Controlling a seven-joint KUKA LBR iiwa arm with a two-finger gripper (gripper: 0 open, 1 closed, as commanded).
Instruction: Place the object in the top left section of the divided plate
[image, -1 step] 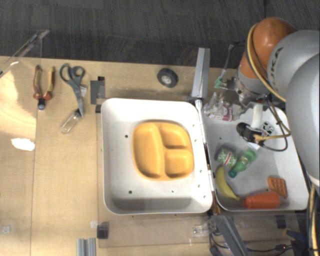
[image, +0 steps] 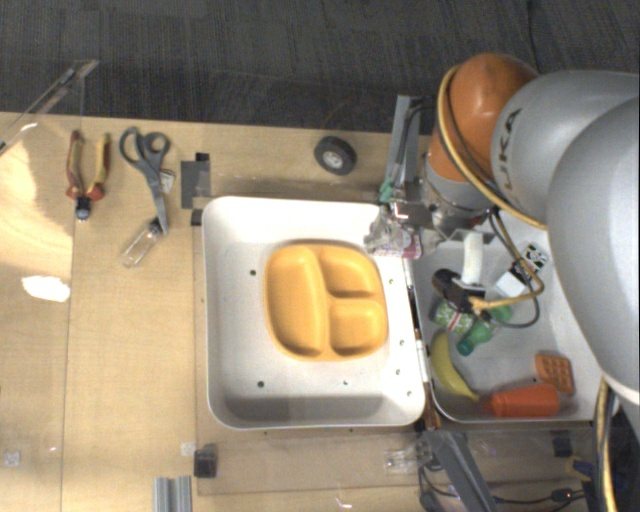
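Looming closest to the lens, the grey arm (image: 590, 190) with its orange band (image: 480, 85) sweeps in from 3 o'clock above two white bins on a wooden counter (image: 110, 350). Below it, the right bin (image: 590, 400) holds a banana (image: 447, 368) at its 7 o'clock corner, an orange carrot-like piece (image: 525, 402) along the near wall, a waffle-shaped toy (image: 555, 371) beside it, and a green bottle (image: 478, 330) under loose cables. The tool (image: 398, 232) hangs over the rim where the two bins meet, at 1 o'clock of the left bin (image: 235, 390); a small pale, pinkish object (image: 392, 240) sits right at its tip, though whether its fingers are spread or closed on that object cannot be told. Centred in the left bin lies the yellow divided plate (image: 325, 300), all its sections bare, the object just beyond its 1 o'clock edge. Farther off, toward 11 o'clock on the counter, rest scissors (image: 150, 170), red-handled pliers (image: 85, 170) and a roll of black tape (image: 335, 154).
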